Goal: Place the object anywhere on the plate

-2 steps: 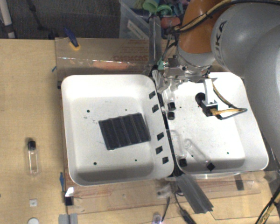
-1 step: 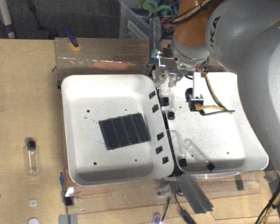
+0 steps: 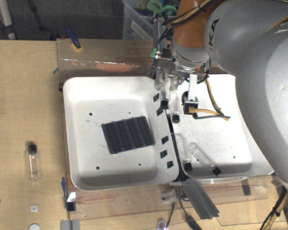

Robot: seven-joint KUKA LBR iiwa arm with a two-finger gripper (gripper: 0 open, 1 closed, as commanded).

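Poised over the ridge between two white bins (image 3: 86,176), the hand (image 3: 175,97) is seen from above; whether anything is gripped cannot be told. A dark ribbed plate (image 3: 128,134) lies flat in the left bin, presumably as the drop target. The object to be placed cannot be picked out.

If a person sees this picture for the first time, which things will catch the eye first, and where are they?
The big grey arm with its orange band dominates the right side, and its gripper hangs over the ridge between the two white bins. Next comes the dark ribbed plate, lying flat in the middle of the left bin. A small clear vial lies alone on the wooden bench at far left.
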